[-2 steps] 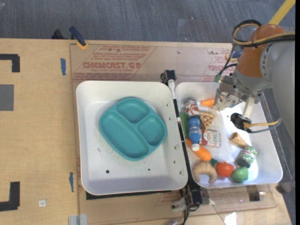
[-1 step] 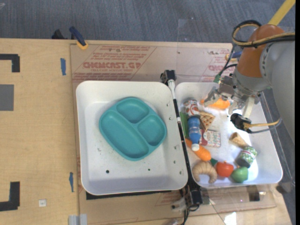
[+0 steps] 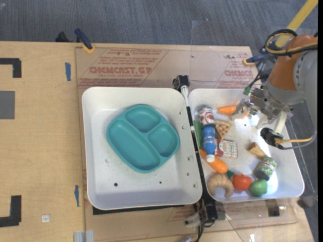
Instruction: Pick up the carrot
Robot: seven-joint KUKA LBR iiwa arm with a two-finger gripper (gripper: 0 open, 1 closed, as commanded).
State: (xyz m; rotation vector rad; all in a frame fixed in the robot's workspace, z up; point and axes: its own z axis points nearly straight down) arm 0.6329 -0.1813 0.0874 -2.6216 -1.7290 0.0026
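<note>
A small orange carrot [image 3: 227, 110] lies at the back of the right bin [image 3: 292, 178], its tip pointing left. My gripper [image 3: 247, 108] hangs just right of it, close to its thick end; whether they touch is unclear. A second orange piece with a green end [image 3: 218, 164] lies nearer the front, beside the bin's left wall. The grey arm with its orange band [image 3: 287, 72] comes in from the upper right.
The left bin [image 3: 96, 185] holds a teal divided plate [image 3: 143, 137]. Crowding the right bin are a red-white can [image 3: 205, 116], a blue bottle [image 3: 209, 139], a croissant [image 3: 220, 183], a tomato [image 3: 242, 182], a green fruit [image 3: 258, 187] and a dark can [image 3: 266, 168].
</note>
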